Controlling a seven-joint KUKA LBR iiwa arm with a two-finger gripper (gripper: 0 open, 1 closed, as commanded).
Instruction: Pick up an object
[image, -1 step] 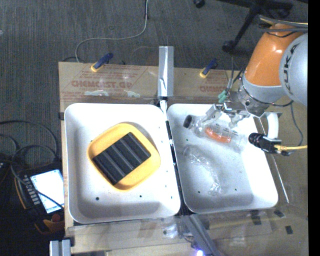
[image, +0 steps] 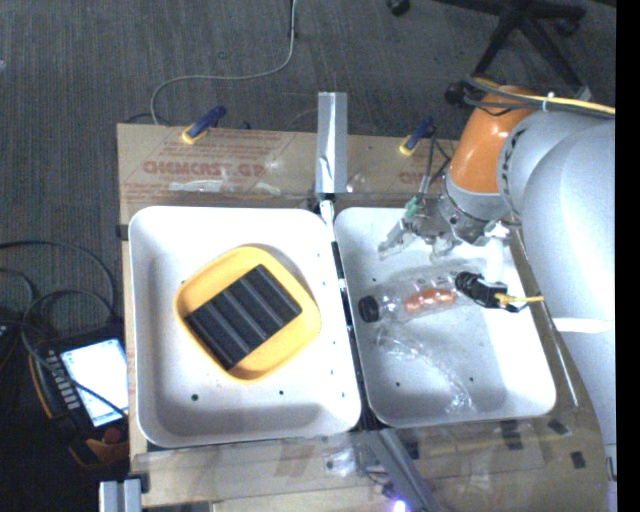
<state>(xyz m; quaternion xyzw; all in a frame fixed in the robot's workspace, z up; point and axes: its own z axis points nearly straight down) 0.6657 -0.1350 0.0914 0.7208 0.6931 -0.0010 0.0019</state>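
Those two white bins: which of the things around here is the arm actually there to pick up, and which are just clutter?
Job:
end effector
clear plastic bottle
yellow and black tray
crumpled clear plastic

Lying about:
blue clamps
tablet on the floor

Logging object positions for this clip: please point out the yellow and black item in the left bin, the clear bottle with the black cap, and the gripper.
Yellow and black item (image: 248, 312), camera view, black ribbed centre.
Clear bottle (image: 415, 300), camera view, its body.
Gripper (image: 405, 232), camera view, between fingertips.
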